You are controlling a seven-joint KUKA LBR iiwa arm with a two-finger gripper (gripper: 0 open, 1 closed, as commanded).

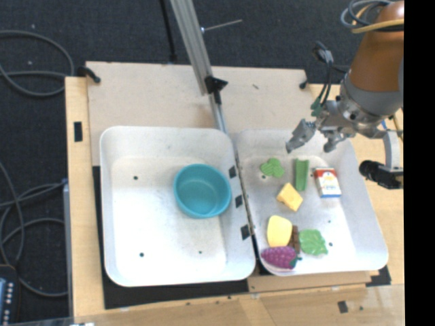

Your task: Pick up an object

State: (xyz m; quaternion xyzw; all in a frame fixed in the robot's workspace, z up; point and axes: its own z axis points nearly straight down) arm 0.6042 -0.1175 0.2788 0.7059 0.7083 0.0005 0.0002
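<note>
The gripper (314, 138) hangs fingers spread, empty, above the green block (300, 173) – likely light, stiff. Pinch its long sides – narrow enough

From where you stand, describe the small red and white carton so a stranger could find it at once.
Look in the right-hand bin, the one crowded with toy food. Along its far right side, beside the upright green stick, lies the carton. It is the only boxy, printed item there, red on top and white below.
</note>
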